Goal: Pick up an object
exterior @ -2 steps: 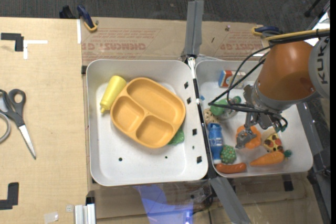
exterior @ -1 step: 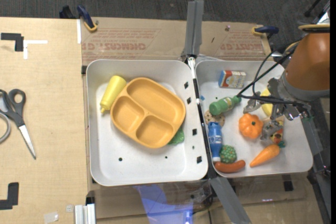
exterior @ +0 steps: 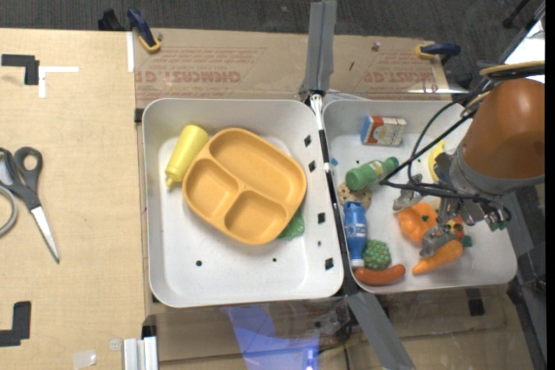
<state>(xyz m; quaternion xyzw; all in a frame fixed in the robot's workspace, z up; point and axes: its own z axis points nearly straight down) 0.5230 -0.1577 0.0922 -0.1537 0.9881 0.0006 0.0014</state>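
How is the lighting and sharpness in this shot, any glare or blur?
Camera view: even, soft light; the tray casts a faint shadow on the left bin; bluish glare on the bench edge below; the arm looks slightly soft, the toys sharp.

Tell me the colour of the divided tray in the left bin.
Yellow-orange tray, camera view.

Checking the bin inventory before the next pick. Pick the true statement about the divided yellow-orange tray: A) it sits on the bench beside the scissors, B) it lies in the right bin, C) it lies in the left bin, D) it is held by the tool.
C: the divided tray rests inside the left bin, beside a yellow bottle.
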